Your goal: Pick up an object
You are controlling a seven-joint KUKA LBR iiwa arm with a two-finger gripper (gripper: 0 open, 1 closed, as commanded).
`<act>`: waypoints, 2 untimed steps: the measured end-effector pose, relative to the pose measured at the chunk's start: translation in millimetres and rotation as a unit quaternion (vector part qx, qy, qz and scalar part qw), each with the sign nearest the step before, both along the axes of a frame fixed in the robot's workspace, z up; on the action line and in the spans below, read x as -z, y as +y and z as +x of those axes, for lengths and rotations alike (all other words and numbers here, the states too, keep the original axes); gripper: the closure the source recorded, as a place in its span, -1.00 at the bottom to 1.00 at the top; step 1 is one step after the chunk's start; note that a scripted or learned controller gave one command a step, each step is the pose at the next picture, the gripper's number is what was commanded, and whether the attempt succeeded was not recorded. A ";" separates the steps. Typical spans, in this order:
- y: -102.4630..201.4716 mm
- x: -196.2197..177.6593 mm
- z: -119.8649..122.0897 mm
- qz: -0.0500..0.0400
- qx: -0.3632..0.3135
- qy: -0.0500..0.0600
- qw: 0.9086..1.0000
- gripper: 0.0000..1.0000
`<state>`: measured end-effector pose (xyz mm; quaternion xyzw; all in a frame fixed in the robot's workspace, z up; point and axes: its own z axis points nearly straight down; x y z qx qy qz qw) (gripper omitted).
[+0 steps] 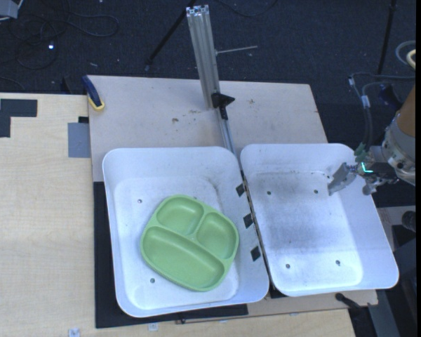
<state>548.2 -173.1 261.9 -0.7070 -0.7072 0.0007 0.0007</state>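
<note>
My pincer [342, 177] hangs over the upper right corner of the right bin [316, 258], reaching in from beyond that bin's right wall. I cannot tell from this slanted view whether it is apart or together, and nothing shows between its tips. A small green light glows on my wrist just right of the pincer, near the bin's rim.

The green plate [189, 242], a divided dish with three compartments, lies flat in the left bin [126, 188], toward that bin's lower middle, well apart from my pincer and across the divide between the two bins. The floor of the right bin beneath my pincer is scuffed grey.

Both bins sit side by side on a pale surface [266, 111]. Behind the left bin's upper right corner a metal post [205, 55] rises from that surface, and a blue and yellow tool [93, 95] lies at the surface's far left corner, above the left bin.
</note>
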 end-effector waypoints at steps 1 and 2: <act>0.0 -0.3 0.1 0.000 0.000 0.000 1.000 -1.00; 1.6 63.7 2.7 0.001 0.000 0.003 1.000 -1.00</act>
